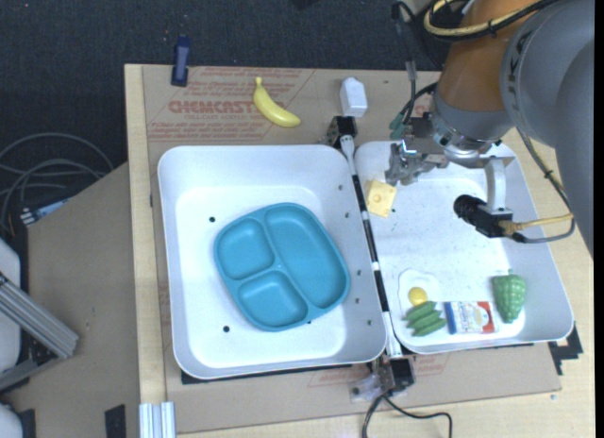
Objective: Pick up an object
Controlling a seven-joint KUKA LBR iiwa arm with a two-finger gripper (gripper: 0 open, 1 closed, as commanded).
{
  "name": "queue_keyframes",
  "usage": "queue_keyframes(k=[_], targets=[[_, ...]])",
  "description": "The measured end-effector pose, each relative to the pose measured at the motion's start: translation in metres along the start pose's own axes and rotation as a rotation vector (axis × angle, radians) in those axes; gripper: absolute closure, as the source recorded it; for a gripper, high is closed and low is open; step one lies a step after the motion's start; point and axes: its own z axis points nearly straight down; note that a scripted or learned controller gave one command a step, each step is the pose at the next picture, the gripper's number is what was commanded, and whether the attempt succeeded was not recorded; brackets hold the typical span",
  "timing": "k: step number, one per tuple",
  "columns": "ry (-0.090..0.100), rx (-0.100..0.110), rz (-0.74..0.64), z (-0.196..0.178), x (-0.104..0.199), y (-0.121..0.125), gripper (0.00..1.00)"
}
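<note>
The tabletop (236, 87) has 2 white bins side by side. The left bin (189, 181) holds a big blue tray (279, 264) w/ 3 parts. The right bin (543, 276) holds the small toys.

The grey arm (538, 58) reaches into the right bin's far end. Its end effector (404, 164) hangs just beside the cheese wedge (380, 198), near the wall btw the bins. Can't tell how it is set.

The cheese looks like a light, hard plastic toy, prob a bit slippery. Best to pinch it across its flat sides.

Next down in size, along the bin's near edge: a green strawberry-shaped toy (509, 295), a small carton (467, 316), green pea pods (424, 319), an egg (417, 292). All look light. A yellow banana (273, 106) lies outside the bins.
</note>
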Motion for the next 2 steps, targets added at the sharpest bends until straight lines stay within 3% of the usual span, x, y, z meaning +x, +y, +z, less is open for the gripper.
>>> queue_keyframes(k=[1,2], targets=[[-0.001,0.004,0.001,0.002,-0.001,-0.001,0.00],[-0.001,0.007,0.004,0.043,-0.065,-0.007,0.00]])
